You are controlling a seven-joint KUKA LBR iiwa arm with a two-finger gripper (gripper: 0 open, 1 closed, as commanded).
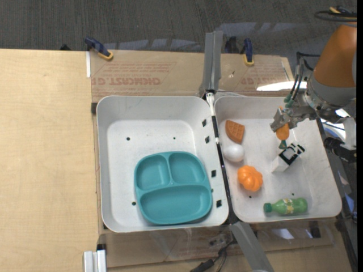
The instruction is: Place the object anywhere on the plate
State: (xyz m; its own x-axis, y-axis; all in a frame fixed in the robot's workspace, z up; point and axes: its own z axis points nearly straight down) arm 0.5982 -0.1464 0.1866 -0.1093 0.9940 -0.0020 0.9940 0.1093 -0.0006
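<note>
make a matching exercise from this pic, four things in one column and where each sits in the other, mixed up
Things:
1. plate
2. bottle
3. egg
4. gripper

Places:
A. front edge of the right bin
B. over the back of the right bin
C. left bin
D. right bin, near the divider

Pairs: 1-C, 2-A, 3-D, 4-B
</note>
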